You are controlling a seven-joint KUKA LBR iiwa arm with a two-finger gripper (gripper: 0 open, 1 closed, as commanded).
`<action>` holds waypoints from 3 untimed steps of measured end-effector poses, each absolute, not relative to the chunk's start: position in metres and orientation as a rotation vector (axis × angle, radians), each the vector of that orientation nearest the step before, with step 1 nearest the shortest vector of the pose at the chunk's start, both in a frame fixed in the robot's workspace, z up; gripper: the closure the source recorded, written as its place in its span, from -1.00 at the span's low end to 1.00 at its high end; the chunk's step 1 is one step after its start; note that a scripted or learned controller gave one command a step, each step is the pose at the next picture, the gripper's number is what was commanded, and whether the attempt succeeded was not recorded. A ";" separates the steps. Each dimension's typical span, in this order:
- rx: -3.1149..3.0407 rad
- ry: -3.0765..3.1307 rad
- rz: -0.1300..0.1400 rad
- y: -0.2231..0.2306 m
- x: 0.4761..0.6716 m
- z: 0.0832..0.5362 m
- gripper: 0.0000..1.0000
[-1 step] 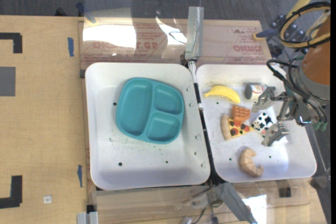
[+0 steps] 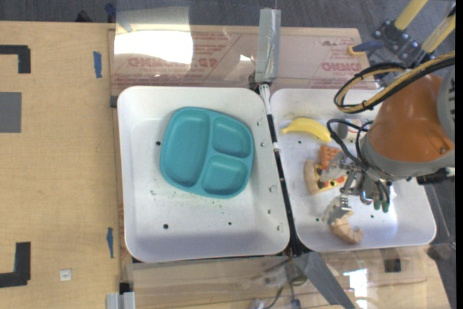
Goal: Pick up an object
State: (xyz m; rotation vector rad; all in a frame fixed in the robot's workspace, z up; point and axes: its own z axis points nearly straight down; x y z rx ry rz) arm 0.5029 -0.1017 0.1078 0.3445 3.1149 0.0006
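Observation:
The right bin [image 2: 412, 228] holds several small toy foods. A yellow banana [image 2: 307, 129] lies near its back left corner. A red and orange piece [image 2: 329, 155] sits just in front of the banana, with a tan piece [image 2: 313, 177] beside it. A tan bread-like piece [image 2: 346, 231] lies near the front rim, with a small grey piece [image 2: 336, 213] just behind it. My gripper [image 2: 352, 189] hangs low over the middle of this bin, between the tan piece and the grey piece. The orange wrist band [image 2: 409, 127] hides the bin's right part.
The left bin [image 2: 137, 177] bears a teal divided plate [image 2: 206, 152]. A raised divider [image 2: 278, 177] runs between the two bins. Black cables [image 2: 362, 87] loop above the wrist at the back right. A wooden bench [image 2: 54, 155] extends to the left.

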 end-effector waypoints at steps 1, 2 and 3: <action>0.696 3.044 0.003 -0.094 0.552 0.098 -1.00; 1.591 2.679 0.021 -0.100 0.560 0.096 -1.00; 1.584 2.666 0.019 -0.103 0.563 0.109 1.00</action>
